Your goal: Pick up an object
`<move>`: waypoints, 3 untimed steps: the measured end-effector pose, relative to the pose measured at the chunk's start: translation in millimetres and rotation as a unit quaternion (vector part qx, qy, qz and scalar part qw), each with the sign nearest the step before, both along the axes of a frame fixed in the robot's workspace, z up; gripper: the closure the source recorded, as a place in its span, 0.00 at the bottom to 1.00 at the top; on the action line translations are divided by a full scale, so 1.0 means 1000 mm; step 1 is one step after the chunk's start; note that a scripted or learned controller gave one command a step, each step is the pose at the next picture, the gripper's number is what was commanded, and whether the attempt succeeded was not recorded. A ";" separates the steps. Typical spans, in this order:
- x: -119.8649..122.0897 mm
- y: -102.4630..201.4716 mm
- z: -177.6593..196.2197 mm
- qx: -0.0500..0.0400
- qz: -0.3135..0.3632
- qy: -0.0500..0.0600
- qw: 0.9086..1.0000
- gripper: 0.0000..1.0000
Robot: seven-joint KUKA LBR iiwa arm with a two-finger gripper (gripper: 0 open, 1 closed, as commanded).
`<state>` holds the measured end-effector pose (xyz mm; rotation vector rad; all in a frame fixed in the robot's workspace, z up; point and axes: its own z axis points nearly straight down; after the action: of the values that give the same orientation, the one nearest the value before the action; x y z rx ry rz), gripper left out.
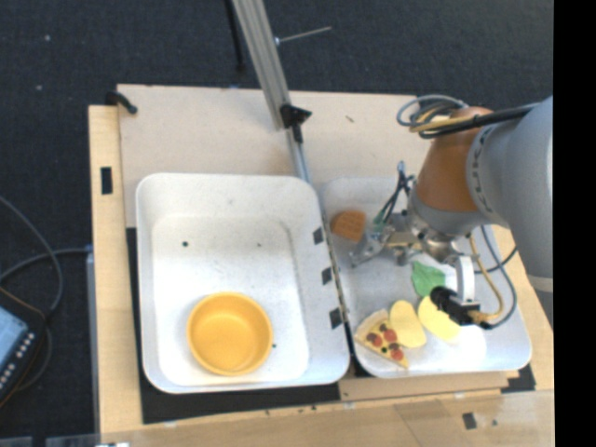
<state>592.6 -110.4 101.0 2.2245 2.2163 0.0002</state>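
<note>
The loose things that could be picked up lie mostly in the right bin (498, 347). A green piece (427, 275) sits about the middle of that bin, partly covered from above by the gripper (410, 243), which hangs low over the bin's centre. Whether the gripper touches the green piece cannot be told, and its parts are too tangled and small here to tell how far open it is; nothing can be seen in its hold.

Toward the right bin's near edge three things crowd together. A pizza-slice toy (381, 337) with red dots lies at the near left corner. A pale yellow piece (406, 323) touches it or overlaps it. A brighter yellow piece (440, 321) lies just beside that one, further into the bin. A round brown piece (348, 224) rests alone by the right bin's far left wall, apart from the others.

The grey arm (494, 170) with its orange band crosses the right bin's far right side.

The left bin (233, 198) stands against the right bin's left wall and holds a yellow bowl (230, 333), upright, in the near part. Both bins rest on the pale tabletop (200, 128). A slanted metal rail (264, 49) rises beyond the right bin's far left corner.
</note>
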 end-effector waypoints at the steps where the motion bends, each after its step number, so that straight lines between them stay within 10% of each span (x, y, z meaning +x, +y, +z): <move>1: 0.001 -0.001 0.011 0.000 -0.002 -0.001 1.000 1.00; 3: 0.007 0.000 0.102 0.000 0.003 -0.002 1.000 1.00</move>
<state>599.1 -110.1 203.1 2.2162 2.2207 0.0041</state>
